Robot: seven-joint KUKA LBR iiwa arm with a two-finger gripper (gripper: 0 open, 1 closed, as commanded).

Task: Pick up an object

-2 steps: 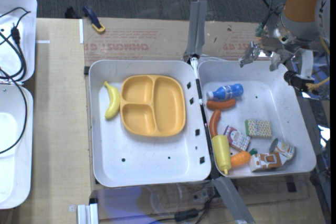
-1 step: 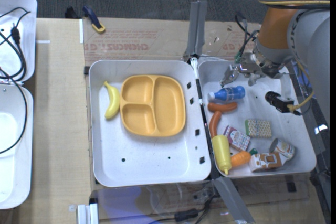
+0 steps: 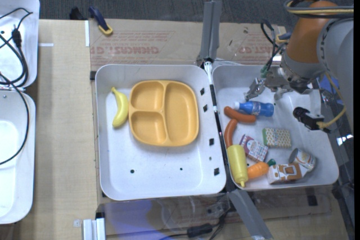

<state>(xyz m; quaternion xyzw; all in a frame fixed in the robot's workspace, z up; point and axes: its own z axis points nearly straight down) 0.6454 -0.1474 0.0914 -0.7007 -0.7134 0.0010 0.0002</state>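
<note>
The right bin [image 3: 323, 177] holds several small items. A blue bottle [image 3: 256, 108] lies on its side near the bin's back, touching a red sausage [image 3: 239, 114]. My gripper [image 3: 265, 91] hangs just above and behind the blue bottle, with its fingers spread open and nothing between them. A second sausage [image 3: 229, 132] lies along the bin's left wall. Nearer the front are a yellow mustard bottle [image 3: 237, 163], an orange carrot [image 3: 257, 170], a pink box [image 3: 254, 147], a green patterned pack [image 3: 277, 136], a small carton [image 3: 284, 173] and a can [image 3: 304, 159].
The left bin [image 3: 163, 177] holds a yellow divided plate [image 3: 164, 112] and a banana [image 3: 119, 108] beside it. A grey divider post [image 3: 211, 31] rises between the bins at the back. The arm's orange band [image 3: 306, 36] and cables crowd the right bin's back right corner.
</note>
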